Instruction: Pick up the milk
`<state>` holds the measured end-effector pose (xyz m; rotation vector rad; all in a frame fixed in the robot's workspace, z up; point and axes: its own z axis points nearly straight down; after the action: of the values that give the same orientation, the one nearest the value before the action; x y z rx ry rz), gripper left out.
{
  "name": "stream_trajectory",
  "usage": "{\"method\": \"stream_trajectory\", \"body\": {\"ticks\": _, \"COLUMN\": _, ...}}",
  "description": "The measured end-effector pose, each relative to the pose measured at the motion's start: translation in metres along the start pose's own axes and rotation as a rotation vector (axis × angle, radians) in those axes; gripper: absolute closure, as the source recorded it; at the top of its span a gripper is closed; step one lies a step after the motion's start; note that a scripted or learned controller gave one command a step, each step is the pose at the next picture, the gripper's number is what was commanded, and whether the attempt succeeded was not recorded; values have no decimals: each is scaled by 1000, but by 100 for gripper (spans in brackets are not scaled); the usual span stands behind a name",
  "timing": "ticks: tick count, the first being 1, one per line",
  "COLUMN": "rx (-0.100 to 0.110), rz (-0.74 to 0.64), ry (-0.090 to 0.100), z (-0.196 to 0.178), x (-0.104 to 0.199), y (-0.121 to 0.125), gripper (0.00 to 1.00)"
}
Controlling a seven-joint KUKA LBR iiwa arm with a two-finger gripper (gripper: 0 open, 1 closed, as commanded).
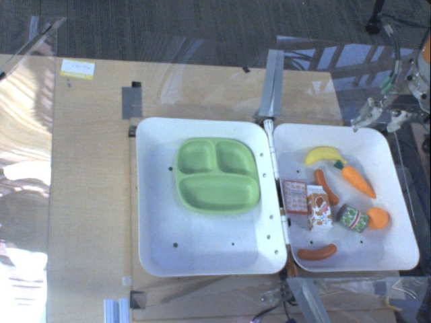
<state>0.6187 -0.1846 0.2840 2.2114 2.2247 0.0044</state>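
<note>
The milk carton lies in the right bin, touching a sausage. We judge it light, stiff, crushable; we'd pinch its flat sides. Gripper state: cannot tell.

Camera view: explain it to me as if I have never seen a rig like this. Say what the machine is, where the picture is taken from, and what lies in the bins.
The picture comes from one fixed camera above a wooden bench, looking down at a slant. Two shallow white bins sit side by side. The left bin holds a green divided plate. The right bin holds toy food: a banana, a carrot, two sausages, a small can, an orange piece, a flat red packet and the milk carton, which is the thing to pick up. The machine is a robot arm reaching in from the right; its tool hangs at the right bin's far corner, away from the milk. Nothing is held.
</note>
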Motion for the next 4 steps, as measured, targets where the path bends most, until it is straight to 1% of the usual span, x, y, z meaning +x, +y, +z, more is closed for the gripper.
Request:
{"method": "stream_trajectory", "body": {"ticks": 1, "rx": 1, "rz": -90, "ry": 1, "z": 140, "x": 42, "y": 19, "gripper": 0}}
{"method": "stream_trajectory", "body": {"ticks": 2, "rx": -6, "rz": -165, "ry": 0, "z": 195, "x": 68, "y": -35, "gripper": 0}}
{"method": "stream_trajectory", "body": {"ticks": 3, "rx": -8, "rz": -212, "ry": -2, "z": 194, "x": 66, "y": -104, "gripper": 0}}
{"method": "stream_trajectory", "body": {"ticks": 4, "rx": -18, "rz": -214, "ry": -4, "z": 182, "x": 66, "y": -101, "gripper": 100}}
